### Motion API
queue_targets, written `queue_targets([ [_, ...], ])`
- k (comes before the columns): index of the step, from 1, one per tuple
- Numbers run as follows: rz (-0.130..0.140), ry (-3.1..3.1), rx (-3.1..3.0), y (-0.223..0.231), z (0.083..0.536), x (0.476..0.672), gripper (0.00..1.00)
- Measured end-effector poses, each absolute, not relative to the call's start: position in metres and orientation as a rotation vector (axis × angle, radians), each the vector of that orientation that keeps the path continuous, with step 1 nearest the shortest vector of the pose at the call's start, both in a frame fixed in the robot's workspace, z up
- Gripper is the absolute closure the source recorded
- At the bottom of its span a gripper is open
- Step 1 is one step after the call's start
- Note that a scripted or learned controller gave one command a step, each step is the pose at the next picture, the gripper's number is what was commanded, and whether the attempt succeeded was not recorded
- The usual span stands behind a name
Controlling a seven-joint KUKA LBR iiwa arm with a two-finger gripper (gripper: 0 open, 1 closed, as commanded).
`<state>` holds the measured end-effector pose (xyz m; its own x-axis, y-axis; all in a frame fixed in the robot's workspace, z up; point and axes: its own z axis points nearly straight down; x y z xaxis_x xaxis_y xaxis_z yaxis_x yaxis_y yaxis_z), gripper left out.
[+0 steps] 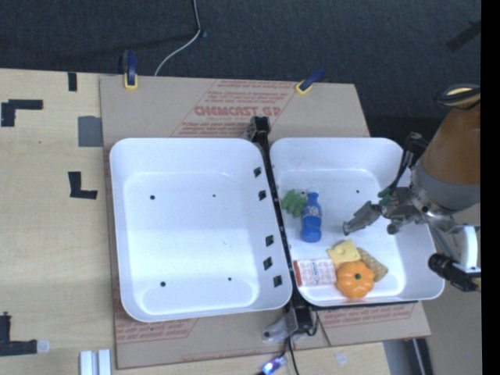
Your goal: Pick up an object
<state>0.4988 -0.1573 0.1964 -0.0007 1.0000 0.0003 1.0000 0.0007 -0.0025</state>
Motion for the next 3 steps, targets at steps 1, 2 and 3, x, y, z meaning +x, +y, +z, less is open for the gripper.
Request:
queue_targets([
  [1,-0.015,-2.240,-2.230,-0.156,0.381,0.559,0.00],
  [2,-0.005,-2.235,-2.210,-0.064,0.384,0.624,0.00],
  [3,-0.019,-2.240,-2.218,0.004,0.512,0.662,0.00],
])
